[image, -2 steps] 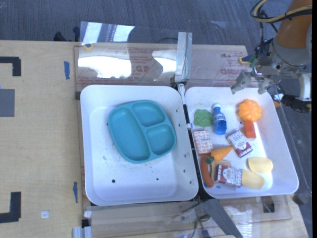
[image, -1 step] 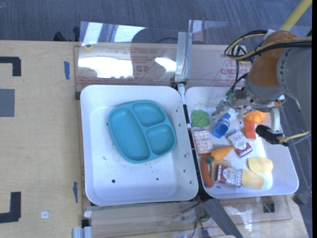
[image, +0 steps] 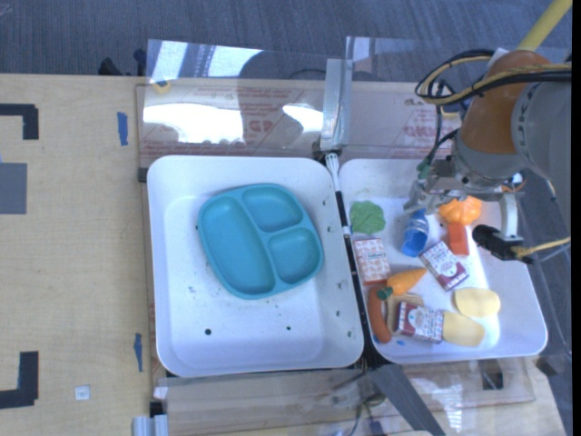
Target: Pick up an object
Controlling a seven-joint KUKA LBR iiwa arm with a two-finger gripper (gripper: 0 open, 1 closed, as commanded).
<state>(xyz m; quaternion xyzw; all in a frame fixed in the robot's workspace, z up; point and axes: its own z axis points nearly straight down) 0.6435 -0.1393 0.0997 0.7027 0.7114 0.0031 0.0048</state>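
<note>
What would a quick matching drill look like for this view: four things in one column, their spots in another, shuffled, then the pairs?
Things:
1. blue plate
2. green leaf
3. blue bottle
4. sausage

Places:
A. right bin, far left corner
B. right bin, along the near left wall
C. middle of the left bin
D. right bin, just below the gripper

Pairs: 1-C, 2-A, 3-D, 4-B
</note>
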